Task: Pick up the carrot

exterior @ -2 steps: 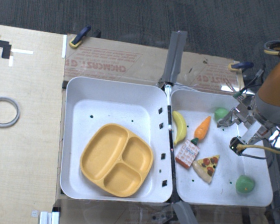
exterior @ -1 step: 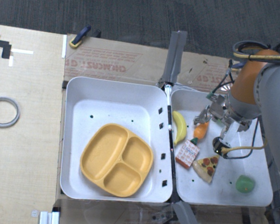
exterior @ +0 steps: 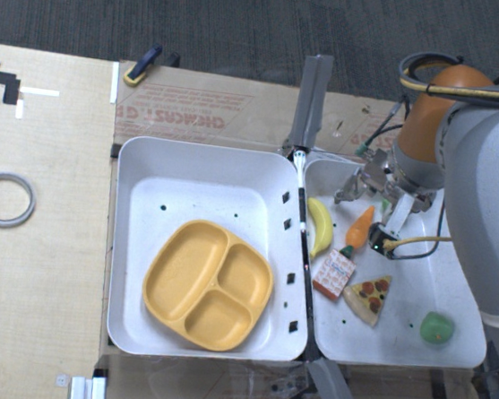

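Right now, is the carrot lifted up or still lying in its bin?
Cannot tell for sure: the carrot sits slanted directly beneath the gripper, over the right bin.

My pincer [exterior: 374, 198] hangs over the far end of the right bin [exterior: 447, 354], its fingers spread either side of the carrot's [exterior: 359, 227] upper end without closing on it. The carrot lies tilted, just beside the banana [exterior: 320, 227]. Nearer the front lie a small red-and-white box [exterior: 334, 274], a pizza slice [exterior: 368, 297] and a green ball [exterior: 437, 328]. In the left bin [exterior: 143, 181] sits a yellow divided plate [exterior: 208, 284]. A tape roll [exterior: 2, 199] rests on my desk [exterior: 29, 303].
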You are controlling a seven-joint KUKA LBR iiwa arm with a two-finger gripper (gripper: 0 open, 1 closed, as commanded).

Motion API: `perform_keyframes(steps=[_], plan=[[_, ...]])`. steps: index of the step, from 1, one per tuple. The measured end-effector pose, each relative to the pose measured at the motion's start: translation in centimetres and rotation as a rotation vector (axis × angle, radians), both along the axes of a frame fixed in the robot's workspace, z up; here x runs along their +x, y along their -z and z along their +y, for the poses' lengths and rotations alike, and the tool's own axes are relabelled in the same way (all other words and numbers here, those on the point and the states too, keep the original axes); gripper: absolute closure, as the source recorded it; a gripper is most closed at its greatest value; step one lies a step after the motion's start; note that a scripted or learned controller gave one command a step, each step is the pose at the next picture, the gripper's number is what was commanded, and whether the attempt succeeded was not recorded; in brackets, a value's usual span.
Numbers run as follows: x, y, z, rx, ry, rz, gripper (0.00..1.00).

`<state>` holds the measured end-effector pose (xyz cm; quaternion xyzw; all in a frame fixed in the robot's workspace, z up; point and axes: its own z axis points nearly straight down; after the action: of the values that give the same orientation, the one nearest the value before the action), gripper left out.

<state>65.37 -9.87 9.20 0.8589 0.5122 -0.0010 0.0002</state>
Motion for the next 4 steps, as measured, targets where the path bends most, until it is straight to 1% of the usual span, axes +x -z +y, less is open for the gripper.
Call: perform_keyframes(steps=[1, 2, 3, 4], plan=[[0.0, -0.9, 0.0, -0.002, -0.003, 0.002, 1.00], [0.2, 0.0, -1.5, 0.000, -0.015, -0.001, 1.00], [0.5, -4.3, -0.5, 0.000, 0.041, 0.000, 1.00], [-0.2, -9.9, 4.1, 0.000, -0.274, -0.001, 1.00]])
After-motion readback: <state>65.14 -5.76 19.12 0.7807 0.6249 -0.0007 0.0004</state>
